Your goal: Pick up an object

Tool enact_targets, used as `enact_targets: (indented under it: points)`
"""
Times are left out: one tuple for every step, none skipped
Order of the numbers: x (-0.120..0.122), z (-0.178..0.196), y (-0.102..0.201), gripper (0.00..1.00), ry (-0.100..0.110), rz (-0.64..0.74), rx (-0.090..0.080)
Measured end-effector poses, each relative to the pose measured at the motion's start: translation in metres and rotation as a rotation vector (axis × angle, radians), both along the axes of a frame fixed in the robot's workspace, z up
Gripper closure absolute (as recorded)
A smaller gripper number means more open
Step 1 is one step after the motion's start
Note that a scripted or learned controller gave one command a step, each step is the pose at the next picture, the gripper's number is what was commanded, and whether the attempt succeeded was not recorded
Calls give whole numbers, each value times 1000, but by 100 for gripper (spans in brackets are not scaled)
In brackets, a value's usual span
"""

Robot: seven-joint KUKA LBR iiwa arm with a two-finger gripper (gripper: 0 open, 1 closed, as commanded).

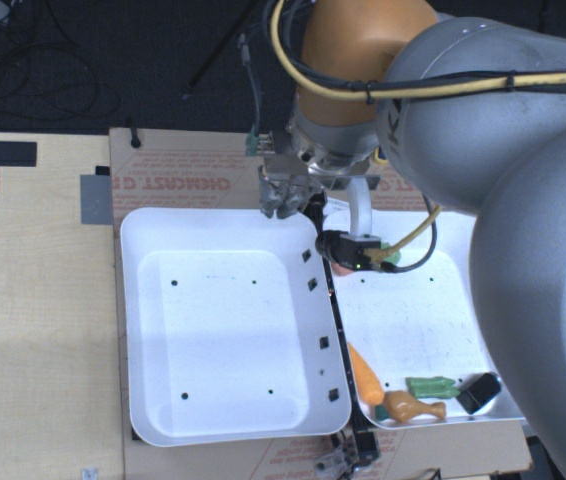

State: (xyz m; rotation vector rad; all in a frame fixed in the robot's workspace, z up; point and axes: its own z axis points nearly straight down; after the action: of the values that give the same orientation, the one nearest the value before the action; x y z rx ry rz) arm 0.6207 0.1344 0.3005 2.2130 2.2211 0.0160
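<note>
nothing is picked yet, i judge: the gripper hangs at the far end of the divide between the bins, apart or together i cannot tell. the carrot, green piece, tan piece and black block lie in the right bin's near corner, well apart from it; the grasp remains

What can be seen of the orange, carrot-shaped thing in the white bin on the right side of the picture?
The orange, carrot-shaped thing looks like smooth plastic: a long cone, without visible leaves. It lies flat on the floor of the shallow white bin, close along the wall beside the other bin, thin tip pointing away from the camera. Its thick end reaches a tan, gourd-shaped thing; whether they touch, I cannot tell.
</note>
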Motion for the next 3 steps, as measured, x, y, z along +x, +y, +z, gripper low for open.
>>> enact_targets:
  points:
    - [-44,-12,-23,100,18,-4,-5]
    - [-35,41,33,100,9,1,-1]
    - [-87,67,62,100,14,2,-1]
